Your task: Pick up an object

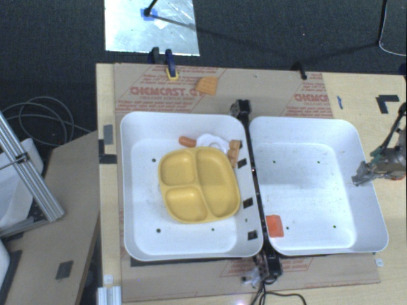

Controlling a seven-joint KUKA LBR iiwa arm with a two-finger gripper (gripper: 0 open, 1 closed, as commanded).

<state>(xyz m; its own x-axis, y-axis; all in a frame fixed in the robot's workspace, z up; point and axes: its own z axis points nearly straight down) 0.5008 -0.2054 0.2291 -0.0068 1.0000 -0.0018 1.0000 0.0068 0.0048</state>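
Rightmost, the gripper [361,178] hangs over the right bin's [318,132] outer rim (whether its fingers are open or closed I cannot tell). An orange block [274,225] lies in that bin's near-left corner; a yellow tray [197,184] fills the left bin [140,189].

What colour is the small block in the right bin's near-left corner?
Orange-red. The small block shows plainly in the camera view, lying in the right bin.
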